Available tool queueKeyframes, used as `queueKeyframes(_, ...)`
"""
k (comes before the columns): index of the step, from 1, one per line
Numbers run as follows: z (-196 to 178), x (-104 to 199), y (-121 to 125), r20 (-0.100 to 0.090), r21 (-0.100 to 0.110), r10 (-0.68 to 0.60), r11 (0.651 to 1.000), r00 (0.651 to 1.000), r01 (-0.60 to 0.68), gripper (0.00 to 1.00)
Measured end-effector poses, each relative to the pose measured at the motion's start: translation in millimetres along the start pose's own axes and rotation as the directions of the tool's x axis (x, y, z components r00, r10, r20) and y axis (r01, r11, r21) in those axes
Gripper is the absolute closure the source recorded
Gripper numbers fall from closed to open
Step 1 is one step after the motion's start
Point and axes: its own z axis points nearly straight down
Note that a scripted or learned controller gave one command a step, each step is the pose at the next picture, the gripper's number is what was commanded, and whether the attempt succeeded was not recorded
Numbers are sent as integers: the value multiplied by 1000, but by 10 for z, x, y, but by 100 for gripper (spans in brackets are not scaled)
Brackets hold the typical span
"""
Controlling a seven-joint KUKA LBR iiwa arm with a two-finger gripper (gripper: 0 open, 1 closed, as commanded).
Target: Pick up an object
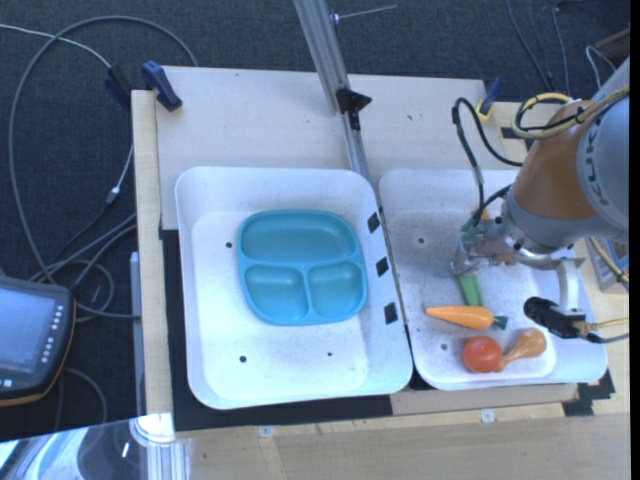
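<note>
Gripper (472, 261) hovering over the green stick (469, 289), just above the carrot (461, 316); whether its fingers are clenched, I cannot tell.

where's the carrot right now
The carrot lies in the right bin, near its front edge, just above the tomato and below the green piece.
</note>
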Motion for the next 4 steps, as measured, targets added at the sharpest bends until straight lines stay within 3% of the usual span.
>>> queueKeyframes(2, -1104, -52, -46, 0, 2, -1, 1000, 1000, 1, 100)
queueKeyframes(4, -1149, 1059, 159, -4, 9, -6, 1000, 1000, 6, 100)
